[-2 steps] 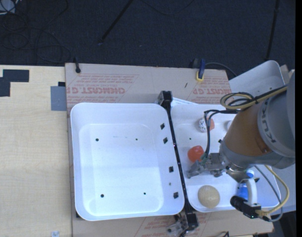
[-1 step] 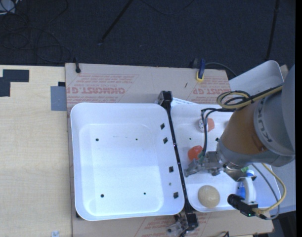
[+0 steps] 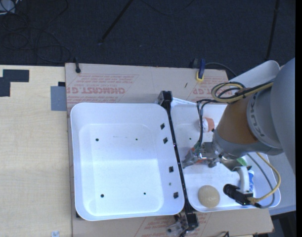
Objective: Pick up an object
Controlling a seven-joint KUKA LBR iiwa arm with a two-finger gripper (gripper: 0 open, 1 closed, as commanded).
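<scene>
Reaching in from the right, the two-finger pincer (image 3: 193,158) is seen low inside the right-hand shallow white plastic bin (image 3: 191,184), close to the wall shared with the left-hand shallow white plastic bin (image 3: 116,157). Whether the pincer is apart or together cannot be told, since its tip is small and blurred against the bin floor. The grey arm with its orange band (image 3: 235,125) is laid across the right side of that bin, and much of the floor is hidden by it.

A round beige ball (image 3: 208,195) is found on the floor of the right-hand bin, near its front wall, in front of the pincer and apart from it. A small white and orange object (image 3: 206,125) is seen behind the pincer, partly covered by the arm; its shape cannot be told. A blue and white object (image 3: 247,177) lies right of the ball, below a green piece (image 3: 240,160) at the wrist. Both bins are set on a brown cardboard sheet with red print (image 3: 111,85), which rests on a pale wooden bench (image 3: 27,157).
</scene>
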